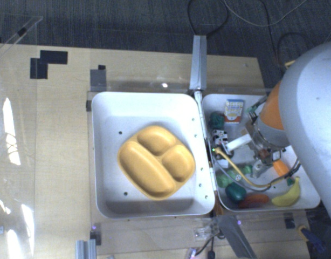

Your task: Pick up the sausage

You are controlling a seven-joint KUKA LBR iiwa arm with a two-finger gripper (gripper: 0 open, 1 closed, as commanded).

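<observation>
Approach step. Gripper [261, 163] low in right bin [314, 200]; open or shut, cannot tell. Sausage [255, 200] lies free along the front edge, beside banana [288, 195]. Next: shift frontward, descend over it.

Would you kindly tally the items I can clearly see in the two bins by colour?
Yellow: 2, the bread-shaped toy and the banana
Red-brown: 1, the sausage
Green: 1, the dark green item
Orange: 1, the orange piece
White: 1, the small carton
Total: 6; others sit hidden under the arm.
</observation>
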